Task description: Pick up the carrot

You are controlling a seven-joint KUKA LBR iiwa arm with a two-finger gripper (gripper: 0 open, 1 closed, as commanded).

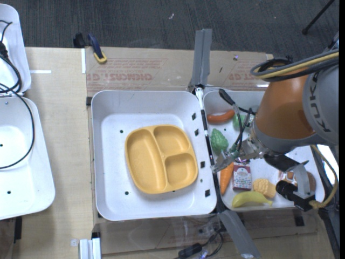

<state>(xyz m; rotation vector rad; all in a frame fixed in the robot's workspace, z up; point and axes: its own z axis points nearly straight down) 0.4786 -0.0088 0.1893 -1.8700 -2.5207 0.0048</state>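
Beside one carrot [226, 178] (orange) lies one banana [251, 199].

The carrot [226, 178] is orange and tapered. It lies nearly upright in the view, narrow end down, against the right bin's left wall.

The arm [312, 101] was grey with a broad orange band. Yellow and black cables looped over it. White lettering marked its grey casing.
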